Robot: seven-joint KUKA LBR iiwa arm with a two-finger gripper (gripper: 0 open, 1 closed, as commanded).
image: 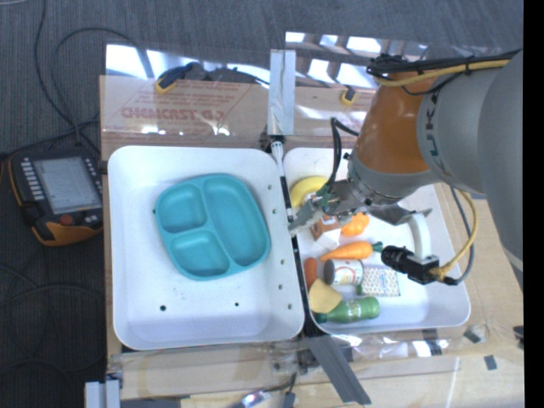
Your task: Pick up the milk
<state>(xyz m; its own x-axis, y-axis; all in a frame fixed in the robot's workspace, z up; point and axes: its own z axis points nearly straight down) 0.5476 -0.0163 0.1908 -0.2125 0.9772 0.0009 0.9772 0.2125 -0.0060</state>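
Milk carton [376, 282] lies flat near right bin's [450, 308] front edge, apart from gripper [319, 212] at the bin's left wall; what's between its jaws, can't tell. Dark carpet around bench.

You are looking at a robotics lab, not a kitchen. A teach pendant [58, 189] lies on grey carpet [51, 330] with loose cables [59, 49] trailing across it. The table [195, 109] carries two white bins [127, 313] beneath an industrial arm [442, 126].
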